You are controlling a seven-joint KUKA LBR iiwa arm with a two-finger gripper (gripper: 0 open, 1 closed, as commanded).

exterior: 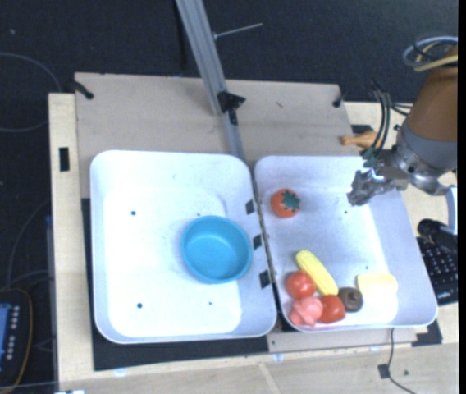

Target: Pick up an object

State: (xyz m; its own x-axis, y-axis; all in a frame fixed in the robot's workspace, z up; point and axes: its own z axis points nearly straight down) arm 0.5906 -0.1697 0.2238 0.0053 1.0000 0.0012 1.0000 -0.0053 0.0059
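Gripper (363,189) hovered over right bin (397,220), far side; jaw state indiscernible. Round glossy tomato (284,203) left; smooth blue bowl (215,249) in left bin (134,187).

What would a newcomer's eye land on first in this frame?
Likely the blue bowl, alone in the left bin. Next, the bright cluster of toy food in the right bin's near corner, a yellow banana among it. The tool hangs over that bin's far side.
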